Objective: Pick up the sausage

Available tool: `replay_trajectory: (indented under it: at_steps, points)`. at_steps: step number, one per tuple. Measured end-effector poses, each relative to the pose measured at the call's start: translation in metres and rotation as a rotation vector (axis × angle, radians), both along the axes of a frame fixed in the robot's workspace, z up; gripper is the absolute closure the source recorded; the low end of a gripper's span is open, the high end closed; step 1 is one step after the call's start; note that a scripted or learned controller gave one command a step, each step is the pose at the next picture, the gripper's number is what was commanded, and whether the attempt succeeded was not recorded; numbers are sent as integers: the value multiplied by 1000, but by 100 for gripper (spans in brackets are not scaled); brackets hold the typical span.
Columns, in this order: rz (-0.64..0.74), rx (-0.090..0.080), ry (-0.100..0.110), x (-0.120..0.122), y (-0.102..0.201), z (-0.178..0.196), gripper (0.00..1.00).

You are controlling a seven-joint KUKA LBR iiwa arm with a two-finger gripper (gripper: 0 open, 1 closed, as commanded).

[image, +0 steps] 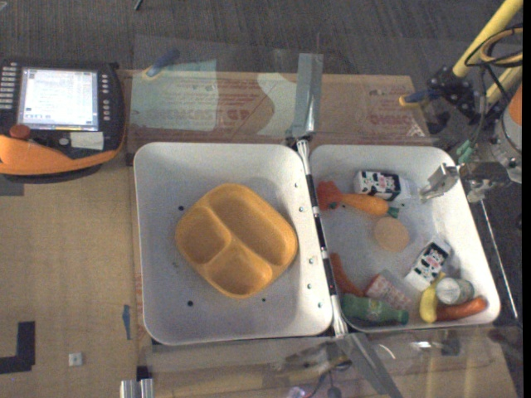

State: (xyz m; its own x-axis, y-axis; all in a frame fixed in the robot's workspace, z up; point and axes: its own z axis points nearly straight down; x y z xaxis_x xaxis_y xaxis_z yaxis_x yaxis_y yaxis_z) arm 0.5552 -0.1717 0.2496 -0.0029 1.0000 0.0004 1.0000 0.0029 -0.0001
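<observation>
The sausage [343,276] is a slim, curved, reddish-brown piece lying along the left wall of the right bin [474,222], in its lower half. Just below it lie a pink-wrapped item [387,288] and a green bottle [373,310]. My gripper [440,181] hangs over the bin's upper right part, near a black-and-white milk carton [378,183]. It is far from the sausage and holds nothing that I can see. The grey arm [498,152] comes in from the right edge.
The right bin also holds a carrot [365,203], a round tan cookie [391,236], a second small carton [430,263], a banana [427,304], a can [450,290] and an orange-red long piece [462,308]. The left bin [158,222] bears a yellow divided plate [236,239]. A control pendant [58,114] lies at far left.
</observation>
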Motion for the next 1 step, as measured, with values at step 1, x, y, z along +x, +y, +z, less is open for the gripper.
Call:
replay_trajectory:
  at_steps: [1]
  points:
    - [-174, -7, -28, -61, 24, -139, 0]
